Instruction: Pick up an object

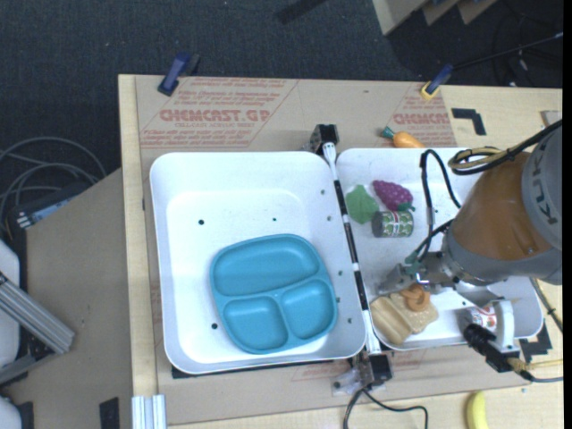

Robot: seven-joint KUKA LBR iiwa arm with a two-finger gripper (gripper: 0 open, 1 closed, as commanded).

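Note:
My gripper (413, 277) hangs low in the right bin (362, 164), near its front left corner. Directly below it lie a tan bread slice (398, 320) and a small brown ring-shaped piece (415, 298), which the gripper's tip touches or hovers just above. Further back in the same bin are a green leafy toy (360, 204), purple grapes (391, 192) and a small dark can (393, 223) lying on its side. A white and red packet (483, 315) sits at the bin's front right, partly under the arm.
The left bin (179, 177) holds a blue divided tray (273, 290). An orange carrot (407, 138) lies on the bench behind the right bin, and a yellow banana (475, 409) at the front edge. The arm's orange band (500, 222) covers the right bin's right half.

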